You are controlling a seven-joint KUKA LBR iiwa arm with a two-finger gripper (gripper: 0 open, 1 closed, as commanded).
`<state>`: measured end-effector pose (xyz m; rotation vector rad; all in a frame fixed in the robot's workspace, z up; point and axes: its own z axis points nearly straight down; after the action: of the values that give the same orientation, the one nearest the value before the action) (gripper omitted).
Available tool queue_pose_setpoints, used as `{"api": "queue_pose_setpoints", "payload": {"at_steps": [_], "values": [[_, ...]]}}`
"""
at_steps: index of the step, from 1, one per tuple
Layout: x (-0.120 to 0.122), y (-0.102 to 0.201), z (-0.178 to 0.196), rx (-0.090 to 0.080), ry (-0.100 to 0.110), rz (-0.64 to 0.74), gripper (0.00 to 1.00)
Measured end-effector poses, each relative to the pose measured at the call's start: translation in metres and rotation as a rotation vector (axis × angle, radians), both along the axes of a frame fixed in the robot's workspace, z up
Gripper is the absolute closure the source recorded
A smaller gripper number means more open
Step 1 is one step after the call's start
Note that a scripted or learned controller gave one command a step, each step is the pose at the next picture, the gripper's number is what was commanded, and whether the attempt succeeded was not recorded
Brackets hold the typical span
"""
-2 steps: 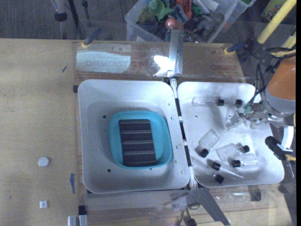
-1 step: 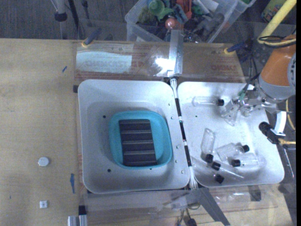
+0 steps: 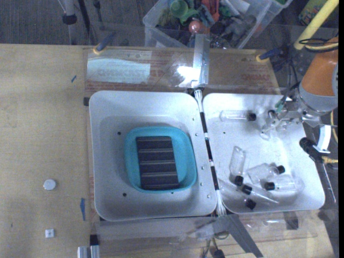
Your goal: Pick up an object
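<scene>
Several clear bottles (image 3: 263,179) (black-capped) lie in the right bin (image 3: 309,198).

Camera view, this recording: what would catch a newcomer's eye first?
Most striking is the turquoise tray holding a dark ribbed block, lying in the middle of the left bin. Next come the clear bottles with black caps, scattered over the right bin, mostly towards its near edge. The arm's orange band stands out at the right, with the gripper over that bin's far right corner.
</scene>
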<state>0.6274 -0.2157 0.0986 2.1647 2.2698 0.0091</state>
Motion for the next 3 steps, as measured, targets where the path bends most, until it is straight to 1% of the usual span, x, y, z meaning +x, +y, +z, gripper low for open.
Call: {"api": "queue_pose_setpoints", "payload": {"at_steps": [1, 2, 3], "values": [[0.038, 0.064, 0.101, -0.002, 0.005, -0.094, 1.00], [0.039, 0.114, 0.096, 0.000, 0.011, -0.237, 1.00], [0.040, 0.165, 0.126, -0.001, 0.006, -0.405, 1.00]]}}
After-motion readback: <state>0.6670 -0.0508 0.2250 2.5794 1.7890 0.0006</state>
